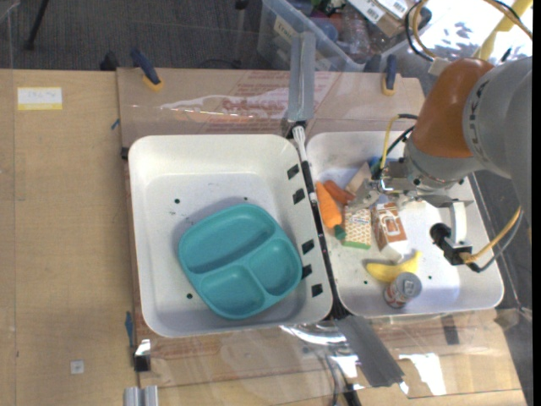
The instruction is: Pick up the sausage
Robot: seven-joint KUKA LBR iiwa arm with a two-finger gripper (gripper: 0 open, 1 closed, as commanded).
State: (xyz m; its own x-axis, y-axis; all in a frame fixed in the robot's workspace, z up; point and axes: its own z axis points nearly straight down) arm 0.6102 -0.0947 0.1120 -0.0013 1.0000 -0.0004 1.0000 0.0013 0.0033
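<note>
By the right bin's (486,290) left wall (325,252), sausage (337,192) beside carrot (329,209)

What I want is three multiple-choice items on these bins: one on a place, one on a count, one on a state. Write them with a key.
1. The yellow plastic banana lies in:
A. the left bin
B. the right white bin
C. the plate

2. The teal divided plastic plate has how many compartments?
A. two
B. three
C. five

3. The plate sits:
A. flat, hollows up
B. upside down
C. on its edge

Key:
1 B, since the banana rests on the right bin's floor.
2 B, one long hollow and two smaller ones show.
3 A, its raised rims and hollows face the camera.
</note>
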